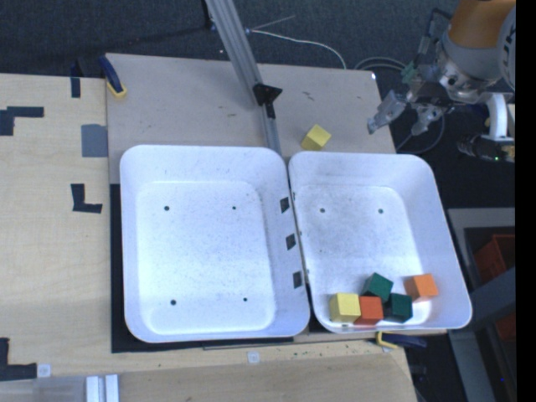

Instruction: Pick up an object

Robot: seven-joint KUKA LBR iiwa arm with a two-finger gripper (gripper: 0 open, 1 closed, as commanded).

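Several small blocks huddle at the near edge of the right bin: a yellow block, a red-orange block, two dark green blocks and an orange block. Another yellow block lies outside the bins on the bench behind them. My gripper hangs at the upper right, beyond the right bin's far corner, high above the bench. Its fingers stand apart, open, with nothing between them.
The left bin sits beside the right one. A slanted metal rail runs from the top down to the seam between the bins. Cables lie on the dark floor at the back right.
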